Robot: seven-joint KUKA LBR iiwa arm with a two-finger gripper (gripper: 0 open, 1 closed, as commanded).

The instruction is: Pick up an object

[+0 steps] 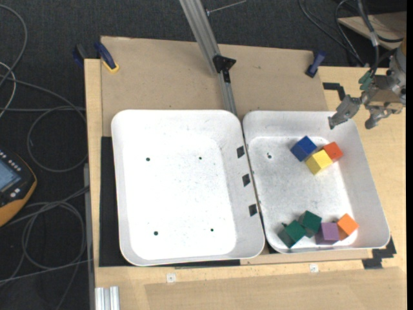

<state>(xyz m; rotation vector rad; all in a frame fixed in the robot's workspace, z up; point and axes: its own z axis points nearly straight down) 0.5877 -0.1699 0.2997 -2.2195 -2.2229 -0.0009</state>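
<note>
The gripper [357, 113] hangs over the far right corner of the right bin [371, 192], its jaws spread apart with nothing between them. In that bin, blue [302, 148], yellow [317, 162] and red [332, 151] blocks cluster near it; 2 green [302, 228], purple [330, 231] and orange [347, 224] blocks sit along the near edge.

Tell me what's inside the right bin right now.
The right bin holds seven blocks. Upper cluster: blue block, yellow block, red-orange block. Near edge: two green blocks, purple block, orange block. Anything beneath the clusters is hidden.
</note>
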